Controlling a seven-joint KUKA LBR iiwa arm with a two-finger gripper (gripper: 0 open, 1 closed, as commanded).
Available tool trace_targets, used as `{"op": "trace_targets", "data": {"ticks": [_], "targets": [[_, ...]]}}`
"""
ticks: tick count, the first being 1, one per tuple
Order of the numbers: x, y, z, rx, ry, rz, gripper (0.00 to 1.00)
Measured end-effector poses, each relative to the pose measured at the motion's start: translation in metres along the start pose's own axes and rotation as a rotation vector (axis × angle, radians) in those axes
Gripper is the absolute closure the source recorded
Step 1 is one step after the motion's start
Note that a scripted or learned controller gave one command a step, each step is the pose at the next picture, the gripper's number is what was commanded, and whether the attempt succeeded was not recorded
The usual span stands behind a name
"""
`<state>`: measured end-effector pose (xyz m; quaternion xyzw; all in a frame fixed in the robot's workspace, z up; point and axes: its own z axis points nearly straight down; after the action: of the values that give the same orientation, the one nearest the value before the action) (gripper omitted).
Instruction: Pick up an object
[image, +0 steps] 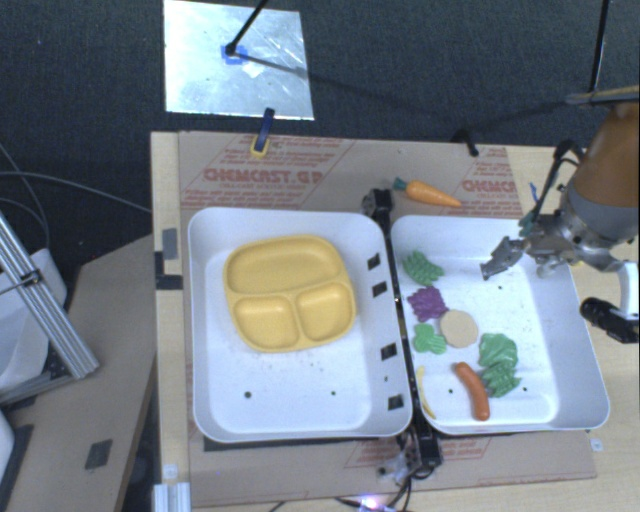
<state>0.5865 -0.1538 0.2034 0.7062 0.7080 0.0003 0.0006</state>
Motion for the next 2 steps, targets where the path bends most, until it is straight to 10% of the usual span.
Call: {"op": "trace_targets", "data": {"ticks": [1, 2], "targets": [[-0.042, -0.064, 0.119, 0.012, 0.003, 0.008, 0.0], [0.01, -0.102, 0.12, 0.004, 0.003, -0.002, 0.0]]}}
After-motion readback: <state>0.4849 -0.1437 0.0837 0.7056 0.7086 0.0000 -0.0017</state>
